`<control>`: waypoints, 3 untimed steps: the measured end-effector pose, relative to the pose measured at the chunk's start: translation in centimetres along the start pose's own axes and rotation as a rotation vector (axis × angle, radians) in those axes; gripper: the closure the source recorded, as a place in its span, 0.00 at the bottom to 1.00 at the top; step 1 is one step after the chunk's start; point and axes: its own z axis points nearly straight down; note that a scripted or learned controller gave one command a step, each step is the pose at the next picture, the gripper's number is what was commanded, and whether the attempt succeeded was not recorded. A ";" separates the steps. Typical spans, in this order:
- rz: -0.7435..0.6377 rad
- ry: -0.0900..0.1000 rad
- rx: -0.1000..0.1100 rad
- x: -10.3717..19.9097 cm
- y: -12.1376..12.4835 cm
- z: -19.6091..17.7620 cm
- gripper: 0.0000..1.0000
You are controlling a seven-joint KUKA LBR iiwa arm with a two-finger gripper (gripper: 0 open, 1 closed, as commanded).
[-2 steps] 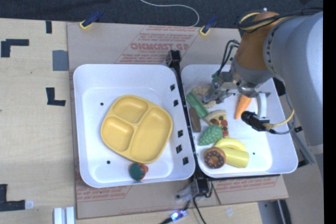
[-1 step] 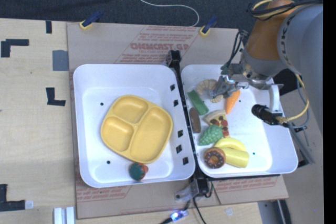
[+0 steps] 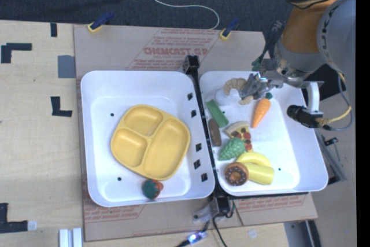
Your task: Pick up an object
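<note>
Two white bins on cardboard — gripper low, finger state unclear.

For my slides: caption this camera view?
Gripper hovers over the right bin's toy food beside a carrot; yellow plate in left bin.

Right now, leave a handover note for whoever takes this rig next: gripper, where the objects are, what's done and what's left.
Gripper: low over the back of the right bin, by the croissant and carrot; grip state unclear.
Right bin also holds a green stick, pizza slice, grapes, banana and donut.
Left bin: yellow divided plate, small red-green toy.
Done: nothing visibly lifted.
Left: grasp and lift one object.
</note>
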 end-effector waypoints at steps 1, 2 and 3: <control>0.000 0.000 0.001 0.1 0.0 -2.7 1.00; -0.003 0.001 0.005 5.4 -3.4 -2.4 1.00; -0.004 0.002 0.005 9.9 -6.1 -3.5 1.00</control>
